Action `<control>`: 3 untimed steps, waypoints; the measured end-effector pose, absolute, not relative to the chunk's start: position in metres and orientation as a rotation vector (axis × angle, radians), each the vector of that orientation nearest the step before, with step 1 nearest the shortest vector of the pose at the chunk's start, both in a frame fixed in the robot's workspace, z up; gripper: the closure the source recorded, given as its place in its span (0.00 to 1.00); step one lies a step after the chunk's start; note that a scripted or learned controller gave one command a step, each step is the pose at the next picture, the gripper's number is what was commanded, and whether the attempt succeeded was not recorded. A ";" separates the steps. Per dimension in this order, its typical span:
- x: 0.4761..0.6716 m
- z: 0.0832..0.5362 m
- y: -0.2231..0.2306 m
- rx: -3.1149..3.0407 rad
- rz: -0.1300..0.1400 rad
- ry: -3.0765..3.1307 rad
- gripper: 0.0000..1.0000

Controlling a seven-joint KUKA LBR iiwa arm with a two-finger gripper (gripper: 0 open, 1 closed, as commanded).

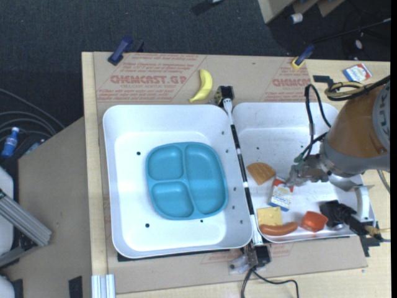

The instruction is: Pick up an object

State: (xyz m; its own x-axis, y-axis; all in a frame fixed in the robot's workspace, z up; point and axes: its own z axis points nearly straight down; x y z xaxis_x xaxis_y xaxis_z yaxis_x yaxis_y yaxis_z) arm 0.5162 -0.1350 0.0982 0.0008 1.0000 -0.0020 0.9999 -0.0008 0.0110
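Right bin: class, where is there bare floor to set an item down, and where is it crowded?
The right bin is bare along its far half, above the bread slice. The near strip is crowded: cheese slice, sausage, red pepper and small carton beside the gripper.

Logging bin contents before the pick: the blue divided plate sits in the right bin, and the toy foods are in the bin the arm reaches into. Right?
Not quite. The camera view shows the blue divided plate in the left bin, not the right one. The toy foods, such as the sausage, do lie in the right bin, where the arm reaches.

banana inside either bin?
No, the banana lies on the bench board behind the left bin, outside its rim.
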 end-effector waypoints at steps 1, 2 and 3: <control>0.516 0.098 -0.135 2.216 0.009 2.213 0.00; 0.482 0.088 -0.098 2.217 0.009 2.215 0.00; 0.483 0.098 -0.098 2.217 0.011 2.214 1.00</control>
